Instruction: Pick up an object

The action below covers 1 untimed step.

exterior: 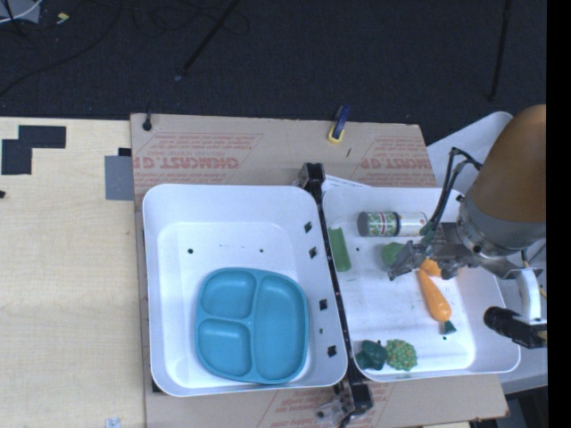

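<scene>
From the overhead camera, my gripper [417, 261] hangs low in the right bin [500, 364], reaching in from the right, with the top end of the carrot [435, 297] just beside it. The metalwork there is dark and bunched up, and I cannot tell how the tool stands, nor whether it touches the carrot at all.

The carrot lies flat on the bin floor, near the middle of its right half. Its long axis runs from upper left to lower right; the upper end sits under my gripper and the lower end points toward the bin's near right corner, where a small dark green bit lies just beyond it.

I judge it a light toy, probably hard and smooth, so it could roll or squirt out of a pinch. I would take it across the middle of its length, square to the long axis.

Around it: a small bottle [381, 224] lying on its side near the far wall, a green stick [339, 249] along the divider, and two leafy green pieces [389, 355] at the near wall. The left bin [169, 230] holds a blue divided plate [252, 325].
</scene>
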Each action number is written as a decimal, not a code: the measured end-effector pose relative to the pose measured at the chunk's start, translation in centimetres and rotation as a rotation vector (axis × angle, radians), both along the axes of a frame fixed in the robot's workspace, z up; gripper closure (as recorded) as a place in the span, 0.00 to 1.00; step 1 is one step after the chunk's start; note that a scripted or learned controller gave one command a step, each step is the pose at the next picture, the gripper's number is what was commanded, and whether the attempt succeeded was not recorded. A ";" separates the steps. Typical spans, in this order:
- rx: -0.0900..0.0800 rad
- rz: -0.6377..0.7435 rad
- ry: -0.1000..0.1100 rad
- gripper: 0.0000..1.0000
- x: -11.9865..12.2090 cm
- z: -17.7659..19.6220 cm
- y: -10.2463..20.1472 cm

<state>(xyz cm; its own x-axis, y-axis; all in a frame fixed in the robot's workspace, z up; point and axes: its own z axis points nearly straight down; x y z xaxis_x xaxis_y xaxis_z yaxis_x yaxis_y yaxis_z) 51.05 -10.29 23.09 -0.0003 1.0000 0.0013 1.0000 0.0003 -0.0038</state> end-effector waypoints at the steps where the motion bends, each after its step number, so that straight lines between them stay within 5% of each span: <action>1: 0.001 0.000 0.005 0.00 -0.8 -6.0 -0.4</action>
